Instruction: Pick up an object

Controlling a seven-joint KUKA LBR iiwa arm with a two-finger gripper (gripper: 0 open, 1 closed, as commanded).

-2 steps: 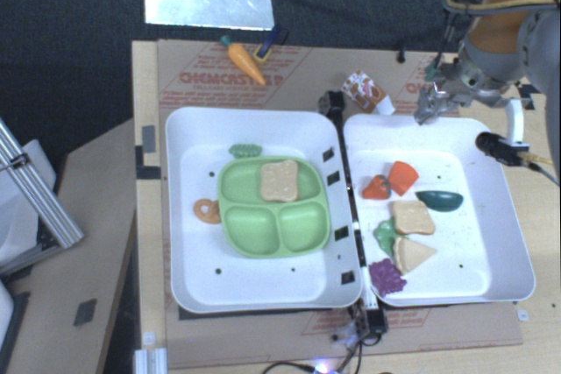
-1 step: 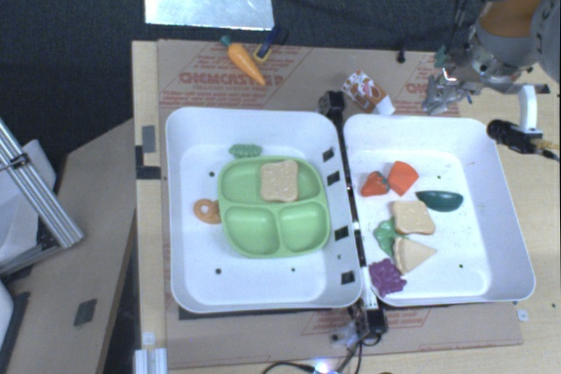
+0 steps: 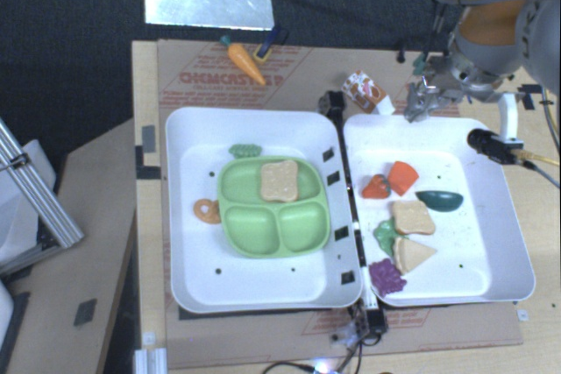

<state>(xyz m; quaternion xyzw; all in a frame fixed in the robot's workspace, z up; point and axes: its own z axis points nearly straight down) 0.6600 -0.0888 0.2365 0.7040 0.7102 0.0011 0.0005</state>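
Observation:
The right bin holds several toy foods: an orange-red wedge, a small red pepper, a dark green oval, a tan bread slice, a green piece, a pale cheese wedge and a purple cluster. My gripper hangs above the bin's far rim, well behind these foods, with nothing visible between its fingers.
The left bin carries a green divided plate with a bread slice, a green pod and an orange ring. A toy carrot and a small packet lie on the cardboard behind the bins.

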